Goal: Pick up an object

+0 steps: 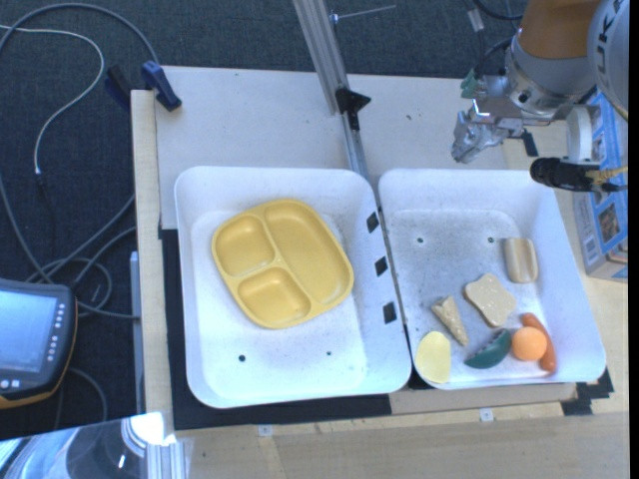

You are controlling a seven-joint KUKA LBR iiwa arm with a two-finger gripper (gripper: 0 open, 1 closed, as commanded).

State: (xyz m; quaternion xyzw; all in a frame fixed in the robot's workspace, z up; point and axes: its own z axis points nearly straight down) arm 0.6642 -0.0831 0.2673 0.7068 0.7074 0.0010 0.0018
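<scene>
Toy food (489, 327) lies untouched in the right bin (569, 228) near the table's front edge, while the gripper (471, 140) hovers above the far edge, jaw state unclear, nothing picked yet.

arm (559, 28): enters top right | gripper (467, 146): pointing down, nothing held

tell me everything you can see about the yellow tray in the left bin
The yellow tray is a rounded-corner rectangular plate that looks like smooth moulded plastic. Raised ridges divide it into three compartments, and nothing lies in any of them. It rests flat, right side up, on the floor of the left bin, turned at a slant to the bin's walls and sitting toward the bin's far side. Only the bin floor touches it.
</scene>
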